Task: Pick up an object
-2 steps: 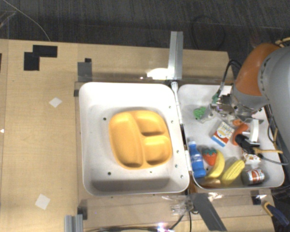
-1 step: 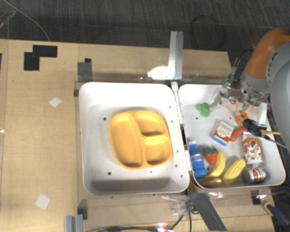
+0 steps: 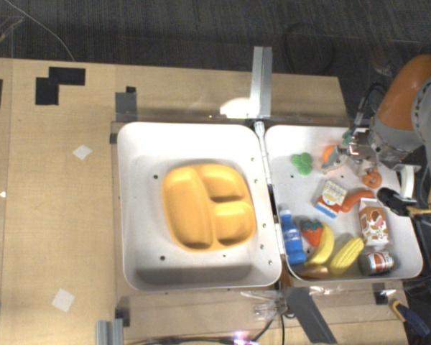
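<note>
- Toy objects are piled in the right bin: green piece, small carton, blue bottle, banana, corn, can.
- Tool is seen at the bin's upper right, over an orange item; finger state cannot be told.
- Yellow divided tray is seated in the left bin.
- Both bins are carried by the worktop.

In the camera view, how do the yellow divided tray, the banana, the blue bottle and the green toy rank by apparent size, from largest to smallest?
1. Yellow divided tray, by far the largest.
2. Banana and blue bottle: they look about alike, so I do not rank them.
3. Green toy, the smallest.
</note>
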Robot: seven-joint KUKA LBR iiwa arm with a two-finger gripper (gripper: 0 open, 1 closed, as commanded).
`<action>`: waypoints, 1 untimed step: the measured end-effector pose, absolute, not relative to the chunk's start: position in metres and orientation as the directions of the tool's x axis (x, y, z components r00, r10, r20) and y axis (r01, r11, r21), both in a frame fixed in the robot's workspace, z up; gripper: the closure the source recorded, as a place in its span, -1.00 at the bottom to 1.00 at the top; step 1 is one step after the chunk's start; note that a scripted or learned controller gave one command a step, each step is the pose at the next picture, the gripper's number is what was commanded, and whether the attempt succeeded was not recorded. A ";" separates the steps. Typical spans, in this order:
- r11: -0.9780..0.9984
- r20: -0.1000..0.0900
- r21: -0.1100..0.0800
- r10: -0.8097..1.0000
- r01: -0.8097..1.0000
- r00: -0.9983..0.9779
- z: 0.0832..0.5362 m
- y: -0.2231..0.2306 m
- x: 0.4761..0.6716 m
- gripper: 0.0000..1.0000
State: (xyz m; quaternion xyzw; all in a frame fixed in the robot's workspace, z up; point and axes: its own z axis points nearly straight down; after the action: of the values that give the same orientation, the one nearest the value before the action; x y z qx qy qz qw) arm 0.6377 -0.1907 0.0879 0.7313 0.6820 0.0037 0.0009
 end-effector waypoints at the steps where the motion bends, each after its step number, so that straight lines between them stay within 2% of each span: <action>1: -0.064 0.000 0.008 0.998 0.998 0.064 0.100 -0.191 0.639 1.00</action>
State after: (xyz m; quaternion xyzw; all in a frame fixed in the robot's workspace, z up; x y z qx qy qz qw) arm 0.6385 -0.1910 0.0996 0.7293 0.6842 0.0026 0.0030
